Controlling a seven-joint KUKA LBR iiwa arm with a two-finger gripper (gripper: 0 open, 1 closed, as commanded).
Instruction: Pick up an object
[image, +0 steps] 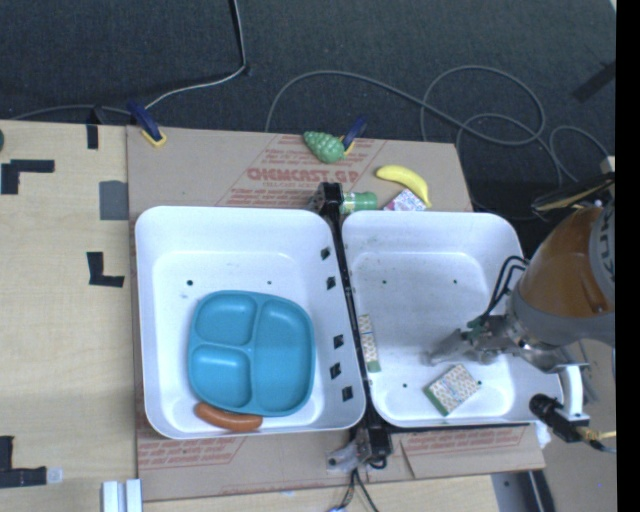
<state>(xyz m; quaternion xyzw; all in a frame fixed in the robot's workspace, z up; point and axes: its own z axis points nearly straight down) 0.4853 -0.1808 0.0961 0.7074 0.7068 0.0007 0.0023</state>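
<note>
Left bin (160, 300): blue divided plate (250, 352), orange sausage (229, 417) at its near edge, both well left of jaws. Right bin (400, 235): small patterned card packet (452, 387) flat on floor, just below jaws and slightly left. Jaws (452, 348) low over bin floor, nothing seen between them; released or clenched, cannot tell. Risk: packet lies thin and flat, so jaws may close above it or nudge it toward wall, giving failed pick.
</note>
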